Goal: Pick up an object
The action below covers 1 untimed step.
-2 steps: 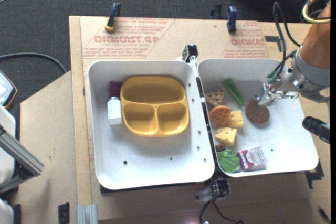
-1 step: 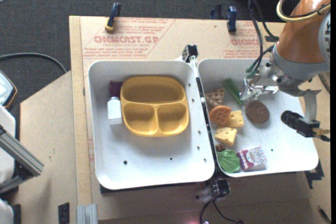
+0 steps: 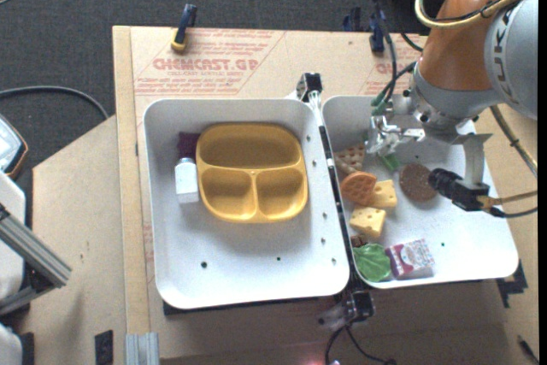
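Over the right bin (image 3: 479,265), right of the yellow divided tray (image 3: 251,171), the arm bends low, its gripper (image 3: 386,135) hovering by the cracker (image 3: 349,158); finger state, cannot tell. Left of the tray sits one white bottle (image 3: 186,180); right of it, two cheese wedges (image 3: 368,222), one waffle piece (image 3: 358,186), one brown disc (image 3: 417,182), one green cup (image 3: 373,261). Cardboard-topped bench (image 3: 214,60), dark carpet beyond.
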Tool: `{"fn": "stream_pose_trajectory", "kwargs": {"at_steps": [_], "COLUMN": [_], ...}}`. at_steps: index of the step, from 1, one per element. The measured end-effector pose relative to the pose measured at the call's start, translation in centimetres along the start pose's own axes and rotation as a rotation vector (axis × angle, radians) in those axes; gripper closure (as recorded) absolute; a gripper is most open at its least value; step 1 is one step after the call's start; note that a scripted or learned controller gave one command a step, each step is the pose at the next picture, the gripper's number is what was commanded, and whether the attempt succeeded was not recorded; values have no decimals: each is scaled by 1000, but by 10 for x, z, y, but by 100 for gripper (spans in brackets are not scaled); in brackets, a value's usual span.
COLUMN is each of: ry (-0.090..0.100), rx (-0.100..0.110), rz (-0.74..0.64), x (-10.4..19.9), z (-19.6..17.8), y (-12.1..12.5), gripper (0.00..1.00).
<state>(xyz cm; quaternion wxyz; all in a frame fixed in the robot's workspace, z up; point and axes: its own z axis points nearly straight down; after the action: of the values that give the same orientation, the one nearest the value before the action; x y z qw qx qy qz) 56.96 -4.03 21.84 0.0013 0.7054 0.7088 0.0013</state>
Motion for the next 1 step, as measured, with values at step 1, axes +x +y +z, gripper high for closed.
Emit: {"fn": "stream_pose_trajectory", "kwargs": {"at_steps": [1], "ry": [0], "rx": [-1], "rz": [1], "x": [20], "z": [-7], "y": [18], "gripper": [100]}}
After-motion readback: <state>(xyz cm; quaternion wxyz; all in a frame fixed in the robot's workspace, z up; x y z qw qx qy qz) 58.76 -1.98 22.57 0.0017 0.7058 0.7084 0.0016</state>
